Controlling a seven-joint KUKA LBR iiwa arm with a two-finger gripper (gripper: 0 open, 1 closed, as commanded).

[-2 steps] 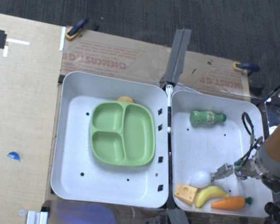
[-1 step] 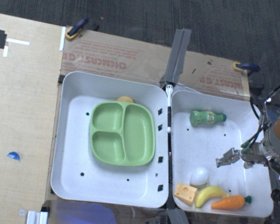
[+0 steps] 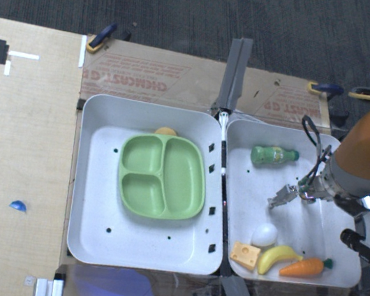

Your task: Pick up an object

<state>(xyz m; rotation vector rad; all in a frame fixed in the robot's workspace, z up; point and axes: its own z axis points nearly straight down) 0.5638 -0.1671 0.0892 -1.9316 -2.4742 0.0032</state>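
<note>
Cheese wedge [image 3: 245, 255], banana [image 3: 275, 257] and carrot [image 3: 303, 267] are sitting bunched along the near wall of the right bin [image 3: 234, 188], with a white egg [image 3: 265, 234] just behind them. That cluster is lying below the gripper [image 3: 283, 196] in the picture, toward the camera from it, near but not touching.

So the gripper is hanging over the middle of the right bin floor with nothing between its fingers. I honestly can't tell if they're spread or closed, they're too small and blurry from this angle.

Past the gripper, toward the far wall, a green bottle [image 3: 274, 155] is lying on its side, also near but clear of it. Way off to the gripper's left in the picture, in the left bin [image 3: 86, 183], a green 3-compartment plate [image 3: 163, 177] is sitting flat with something yellow [image 3: 166, 132] peeking out behind its far rim.

What's worrying me: if it goes for the near cluster, those 4 things are packed tight and pushed against the wall, so the fingers could easily land on 2 at once or just shove them into the corner. The egg is round and smooth, it'll probably squirt out. The bottle could roll away if it's nudged off-center. I'm guessing the bottle is still the cleanest target, since it's lying alone.
</note>
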